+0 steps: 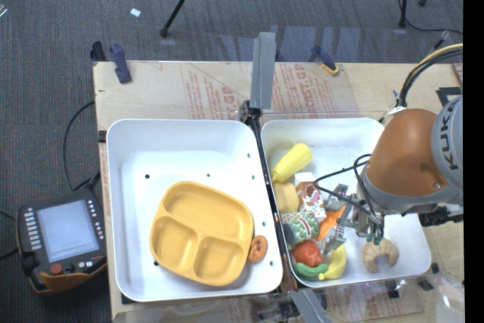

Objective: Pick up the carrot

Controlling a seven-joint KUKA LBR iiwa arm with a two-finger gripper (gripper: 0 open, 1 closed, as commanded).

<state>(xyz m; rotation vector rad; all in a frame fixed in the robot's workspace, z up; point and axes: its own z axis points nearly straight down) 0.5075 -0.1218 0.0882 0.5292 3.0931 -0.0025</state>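
Your carrot [330, 224] is not lifted yet: it lies in the right bin [393, 134], a slim orange piece slanted among the toy food near the bin's front, just above the tomato [306, 252] and banana [335, 262] and beside the patterned packet [302, 224]. The hand [349, 220] is down in that pile, right at the carrot, touching or nearly so. You cannot tell from this angle whether it is wide, narrow or closed on anything, so count the grasp as unproven and the lift as still to do. The arm reaches in from the right, its orange band [404, 155] over the bin's right half, wrist pointed down and leftward. The croissant [380, 255] sits just beside it.
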